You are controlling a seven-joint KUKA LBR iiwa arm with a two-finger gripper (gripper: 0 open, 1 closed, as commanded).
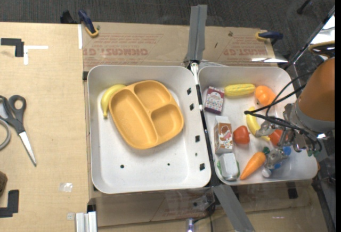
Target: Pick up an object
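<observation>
Toy foods crowd the right bin (298,175): a carrot (252,165), tomato (241,135), corn cob (240,89) and orange (264,95). The gripper (278,157) sits low over the bin's right side, just beside the carrot; its grip cannot be told.

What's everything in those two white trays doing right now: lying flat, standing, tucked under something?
Yellow divided plate: right way up, in the left bin.
Banana: wedged beside the plate's upper left rim.
Corn cob: lying flat, right bin.
Small purple box: lying flat.
Carrot: lying slantwise.
Tomato: resting beside a carton.
Pincer: low inside the right bin, beside the carrot.
</observation>
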